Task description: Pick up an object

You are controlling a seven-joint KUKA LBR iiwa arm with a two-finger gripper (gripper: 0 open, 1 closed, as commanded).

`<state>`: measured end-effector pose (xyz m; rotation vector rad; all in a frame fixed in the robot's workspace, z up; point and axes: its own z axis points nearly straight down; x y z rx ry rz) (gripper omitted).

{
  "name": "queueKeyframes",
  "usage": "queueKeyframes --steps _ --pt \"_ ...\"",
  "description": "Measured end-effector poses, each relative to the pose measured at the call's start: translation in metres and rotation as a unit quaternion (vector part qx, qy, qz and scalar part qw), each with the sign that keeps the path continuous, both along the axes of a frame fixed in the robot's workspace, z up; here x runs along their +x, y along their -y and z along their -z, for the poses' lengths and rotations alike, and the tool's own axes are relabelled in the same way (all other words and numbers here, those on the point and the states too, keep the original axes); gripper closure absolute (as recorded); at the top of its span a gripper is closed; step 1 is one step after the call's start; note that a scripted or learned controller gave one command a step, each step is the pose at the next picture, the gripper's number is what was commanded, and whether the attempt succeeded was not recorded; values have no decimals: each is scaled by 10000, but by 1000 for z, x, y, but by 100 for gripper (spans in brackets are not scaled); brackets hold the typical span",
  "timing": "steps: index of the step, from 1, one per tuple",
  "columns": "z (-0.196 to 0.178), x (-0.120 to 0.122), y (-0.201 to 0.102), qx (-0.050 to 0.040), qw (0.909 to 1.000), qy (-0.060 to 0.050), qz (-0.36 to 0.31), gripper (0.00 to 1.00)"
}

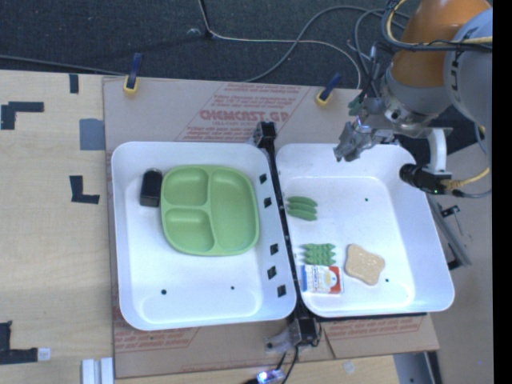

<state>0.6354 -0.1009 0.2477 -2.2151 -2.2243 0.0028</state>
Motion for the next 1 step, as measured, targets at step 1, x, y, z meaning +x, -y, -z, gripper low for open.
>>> queueKeyframes --steps 1 --pt "15 -9 -47 -1 10000 0 -3 100"
